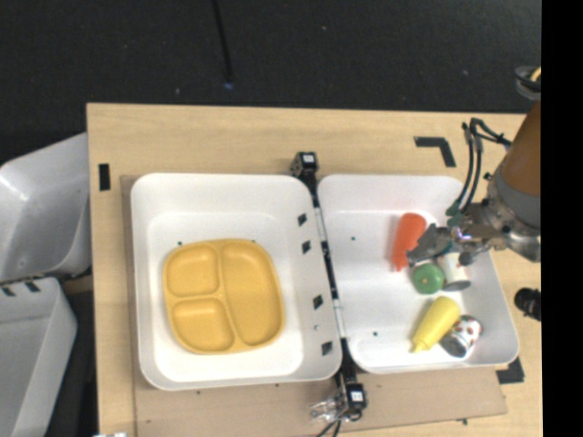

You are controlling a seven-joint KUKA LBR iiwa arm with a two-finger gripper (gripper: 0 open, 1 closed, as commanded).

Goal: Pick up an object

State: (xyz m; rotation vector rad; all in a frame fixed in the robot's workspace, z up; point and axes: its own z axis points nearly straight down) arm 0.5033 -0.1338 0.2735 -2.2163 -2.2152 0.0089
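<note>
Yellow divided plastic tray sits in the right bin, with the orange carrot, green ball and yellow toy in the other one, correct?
Not quite. The camera view shows the yellow divided plastic tray in the left white bin. The orange carrot, green ball and yellow toy lie in the right white bin.

A robotics lab test cell, not a home or kitchen.

A bare plywood counter (228, 139) with black corner marks carries two shallow white bins (146, 271) clipped side by side, against a dark floor. Toy-like plastic items, such as a yellow divided plate (221, 294), lie in them, and a cabled industrial arm (519, 180) reaches in from the right.
</note>
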